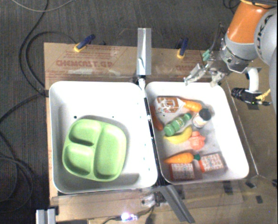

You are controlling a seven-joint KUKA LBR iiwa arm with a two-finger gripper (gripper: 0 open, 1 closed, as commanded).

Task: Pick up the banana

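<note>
Right bin (232, 125): I log the banana (178, 136) mid-bin, wedged between green bottle (177, 123) and carrot (178, 158); little room. Gripper (203, 77): released, empty, over the far rim. Step: approach, I judge; next, a descent nearward onto the banana

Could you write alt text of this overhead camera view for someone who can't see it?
A yellow banana lies among toy foods in the right white bin, beside a green bottle, while the robot's gripper hovers above that bin's far edge, fingers open. The left bin holds a green divided plate.
</note>
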